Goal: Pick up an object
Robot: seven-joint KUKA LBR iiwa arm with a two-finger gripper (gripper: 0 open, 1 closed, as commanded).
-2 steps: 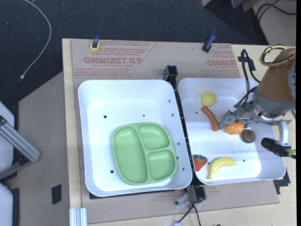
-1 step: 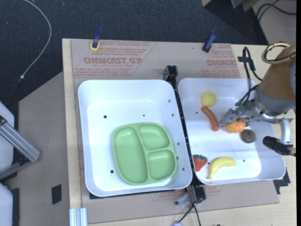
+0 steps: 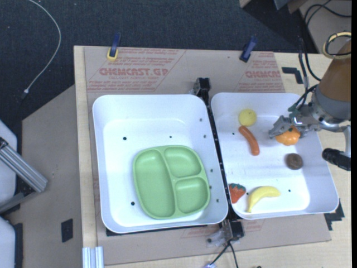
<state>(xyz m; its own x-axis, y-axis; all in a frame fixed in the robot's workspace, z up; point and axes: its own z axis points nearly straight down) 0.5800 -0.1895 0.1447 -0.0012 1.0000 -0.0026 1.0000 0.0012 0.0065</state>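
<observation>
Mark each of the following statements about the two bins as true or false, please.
1. The green divided plate lies in the left bin. True.
2. The banana lies on the green plate. False: it lies in the right bin, near the strawberry.
3. The gripper is at the orange fruit. True.
4. The sausage touches the brown ball. False: they lie apart.
5. The lemon is in the left bin. False: right bin.

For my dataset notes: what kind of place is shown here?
Probably a robotics lab bench, not a home. Two shallow white bins sit clamped on a printed board, plastic toy foods such as a yellow banana fill one, and a grey robot gripper reaches in.
</observation>
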